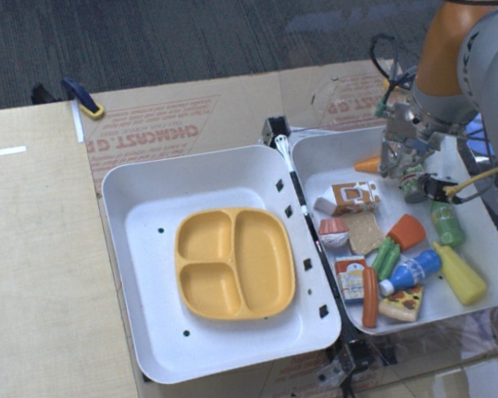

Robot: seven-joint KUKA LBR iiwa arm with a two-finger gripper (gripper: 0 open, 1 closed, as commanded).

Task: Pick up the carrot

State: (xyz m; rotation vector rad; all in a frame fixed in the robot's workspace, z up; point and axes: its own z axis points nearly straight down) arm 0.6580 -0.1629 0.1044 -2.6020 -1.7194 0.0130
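Grey arm (490,61) angled down, tool (399,160) beside carrot (370,165)

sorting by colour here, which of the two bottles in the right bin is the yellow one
The mustard-style bottle at the bin's front right corner; the other bottle, just left of it, is blue with a white cap.

Colours we see across the two bins

We see two white bins (132,287) on a tan bench (31,303) with red lettering; one carries a yellow divided plate (236,263). In the other we pick out an orange carrot (367,165), a green bottle (446,226), a yellow bottle (462,274), a blue bottle with a white cap (411,273), a red sausage (369,296) and a brown bread slice (364,232). We note the grey arm's orange band (449,44).
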